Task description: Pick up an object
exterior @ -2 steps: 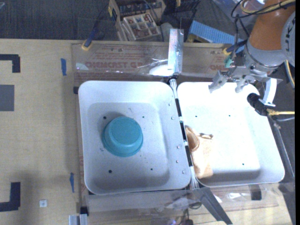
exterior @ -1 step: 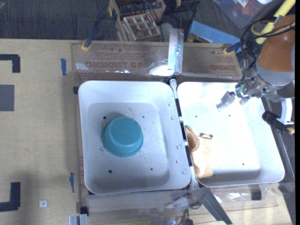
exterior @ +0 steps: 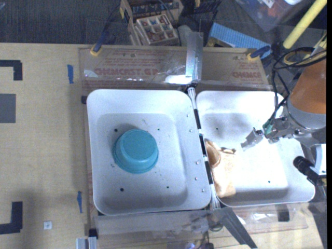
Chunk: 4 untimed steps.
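Wooden table (exterior: 41,154) takes up most of my feed, with the two shallow white plastic bins sitting side by side on it. Left bin (exterior: 104,108) has a round teal plastic bowl (exterior: 136,150) flipped upside down near the middle of its floor. Right bin (exterior: 244,191) has a floppy tan thing, looks like a soft cloth or maybe a rubbery toy (exterior: 220,170), slumped against its left wall, right by the divider between the bins.

My grey arm with the orange band (exterior: 311,97) reaches in from the right and hangs over the right bin. The pincer (exterior: 252,138) sits at the tip, over the bin floor, near the tan thing but apart from it. Nothing between its tips as far as I can see, though whether it's spread or pressed together I honestly can't tell, too small and blurry.

So I'd call this the approach step, no grab yet. Next move, I reckon: slide left over the tan thing, drop down onto it, squeeze, lift. Being tucked against the wall could make that tricky.
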Each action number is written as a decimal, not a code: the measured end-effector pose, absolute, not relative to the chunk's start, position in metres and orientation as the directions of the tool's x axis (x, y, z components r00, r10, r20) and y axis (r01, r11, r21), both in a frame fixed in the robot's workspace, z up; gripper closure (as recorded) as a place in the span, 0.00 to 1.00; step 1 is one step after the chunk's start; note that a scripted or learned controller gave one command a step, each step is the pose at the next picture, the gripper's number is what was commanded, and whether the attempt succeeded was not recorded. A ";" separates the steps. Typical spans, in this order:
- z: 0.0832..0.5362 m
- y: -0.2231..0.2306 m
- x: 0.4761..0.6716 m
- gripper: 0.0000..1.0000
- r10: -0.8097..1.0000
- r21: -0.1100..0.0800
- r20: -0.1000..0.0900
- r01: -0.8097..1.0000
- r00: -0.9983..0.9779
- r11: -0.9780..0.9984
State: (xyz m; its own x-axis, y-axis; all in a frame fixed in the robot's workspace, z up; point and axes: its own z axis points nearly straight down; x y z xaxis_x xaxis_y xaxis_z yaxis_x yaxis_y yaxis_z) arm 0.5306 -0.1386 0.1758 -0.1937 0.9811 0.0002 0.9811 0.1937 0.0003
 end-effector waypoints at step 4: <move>0.207 -0.161 0.592 0.00 0.984 0.001 -0.001 0.984 0.178 -0.178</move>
